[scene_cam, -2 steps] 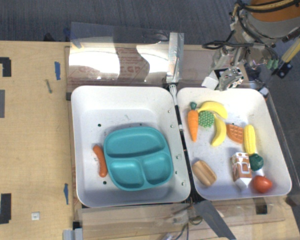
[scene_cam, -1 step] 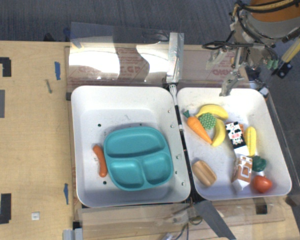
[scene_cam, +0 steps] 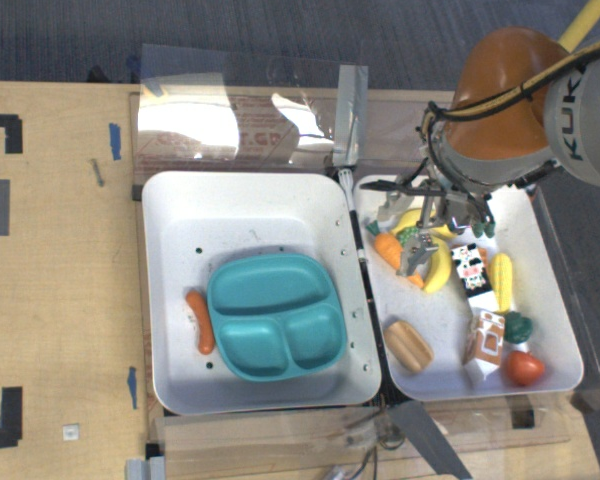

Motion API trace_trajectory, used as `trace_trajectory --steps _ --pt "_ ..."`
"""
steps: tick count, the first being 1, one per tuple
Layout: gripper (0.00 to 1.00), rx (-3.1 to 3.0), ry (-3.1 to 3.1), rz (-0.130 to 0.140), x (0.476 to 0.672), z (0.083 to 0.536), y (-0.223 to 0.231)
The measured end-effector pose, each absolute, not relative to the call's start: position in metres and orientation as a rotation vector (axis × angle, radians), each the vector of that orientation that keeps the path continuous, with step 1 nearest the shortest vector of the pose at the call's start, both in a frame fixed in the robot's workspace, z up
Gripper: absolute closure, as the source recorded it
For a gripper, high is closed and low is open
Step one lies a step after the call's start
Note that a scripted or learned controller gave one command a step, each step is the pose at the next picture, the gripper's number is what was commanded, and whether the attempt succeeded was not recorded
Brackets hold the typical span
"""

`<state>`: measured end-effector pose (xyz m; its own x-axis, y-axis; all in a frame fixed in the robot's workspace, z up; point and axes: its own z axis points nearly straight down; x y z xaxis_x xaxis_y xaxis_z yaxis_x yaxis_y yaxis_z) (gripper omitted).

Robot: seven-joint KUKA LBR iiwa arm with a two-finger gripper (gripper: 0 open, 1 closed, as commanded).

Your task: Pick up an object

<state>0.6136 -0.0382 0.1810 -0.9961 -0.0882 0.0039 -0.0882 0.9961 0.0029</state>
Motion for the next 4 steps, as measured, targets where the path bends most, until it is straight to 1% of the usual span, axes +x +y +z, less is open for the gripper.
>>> trace_trajectory --steps 1,2,3,4 --pt "0.0 -0.623 -3.104 -0.009 0.607 0.099 -0.099" --pt "0.0 -0.643 -3.115 -0.011 0.596 0.101 -0.108" --pt "0.0 -0.759 -3.088 -0.015 0.592 0.101 -0.113" --pt "0.0 -1.004 -3.024 -0.012 0.563 0.101 -0.102"
